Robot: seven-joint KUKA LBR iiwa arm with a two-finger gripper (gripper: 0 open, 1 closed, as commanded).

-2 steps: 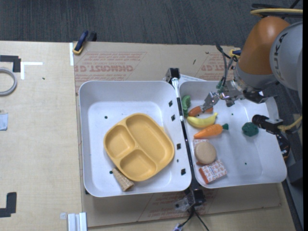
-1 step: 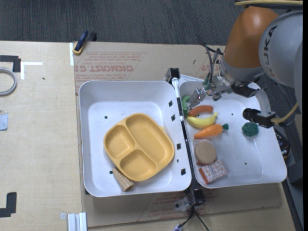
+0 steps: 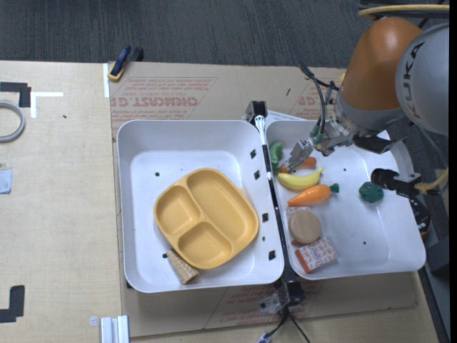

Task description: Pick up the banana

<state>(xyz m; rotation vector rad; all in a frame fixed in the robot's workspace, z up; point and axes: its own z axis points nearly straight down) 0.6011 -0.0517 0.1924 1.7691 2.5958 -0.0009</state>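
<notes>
so the gripper [image 3: 300,151] is sitting right above the banana [image 3: 298,179] in the right bin [image 3: 400,259], fingers look spread apart, not pinching anything, carrot [image 3: 311,195] just below.

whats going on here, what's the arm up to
A grey KUKA arm reaches in from the right over the right-hand bin, its tool low near the bin's upper left corner, just above the banana. The banana lies on the bin floor beside a carrot; nothing shows between the tool's fingers. A round cookie-like piece, a red packet and a green item lie nearby. The left bin holds a yellow divided plate.
</notes>
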